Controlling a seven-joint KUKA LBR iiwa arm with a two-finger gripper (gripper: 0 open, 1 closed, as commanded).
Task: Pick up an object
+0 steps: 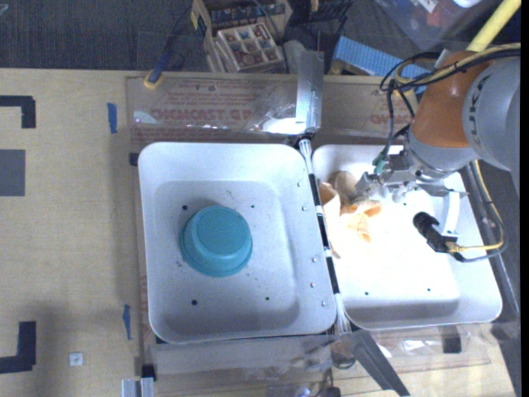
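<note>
A teal bowl (216, 240) lies upside down in the left bin (165, 172). In the right bin (413, 300) a few small things crowd the upper left corner: a tan rounded piece (341, 180) and orange pieces (361, 213). My gripper (374, 180) hangs low over that cluster, at the end of the grey arm with the orange band (446, 110). Its fingertips sit right among the pieces. I cannot make out whether anything is between them.
A black cable end (430, 228) with a yellow tip dangles over the right bin's middle. A metal divider (322, 222) separates the two bins. Cardboard and plastic wrap (223, 114) lie behind the bins; clutter fills the floor beyond.
</note>
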